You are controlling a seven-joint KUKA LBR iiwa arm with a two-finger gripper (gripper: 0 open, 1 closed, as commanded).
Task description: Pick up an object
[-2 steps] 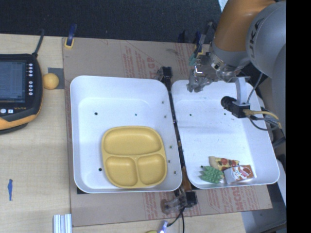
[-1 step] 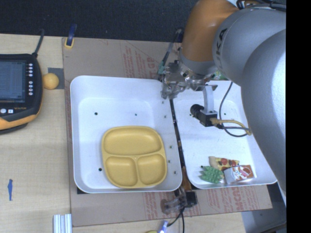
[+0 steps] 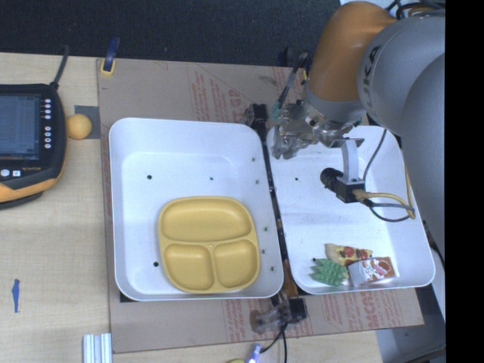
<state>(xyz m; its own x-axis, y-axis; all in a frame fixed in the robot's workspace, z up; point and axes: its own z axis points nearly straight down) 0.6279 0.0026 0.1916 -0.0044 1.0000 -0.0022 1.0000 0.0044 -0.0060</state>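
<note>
Pale wood surface (image 3: pixel 53 278), cardboard sheet under two white bins. Left bin (image 3: pixel 128 203) holds a yellow divided plate (image 3: pixel 209 243), lower middle of frame. Right bin (image 3: pixel 408 240) has the pickable clutter pushed into its lower corner: green toy (image 3: pixel 328 272), pizza-slice toy (image 3: pixel 346 252), small packet (image 3: pixel 374 269). My arm (image 3: pixel 378 59) reaches in from upper right, wrist bent down over the right bin's top-left corner. Jaws (image 3: pixel 290 146) hang there, well apart from the toys; their state I cannot tell.

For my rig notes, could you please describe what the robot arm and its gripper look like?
The arm is bulky, rounded and grey, with a broad orange band above the wrist. The gripper is a small grey metal assembly, with a black cable looping beside it.
</note>
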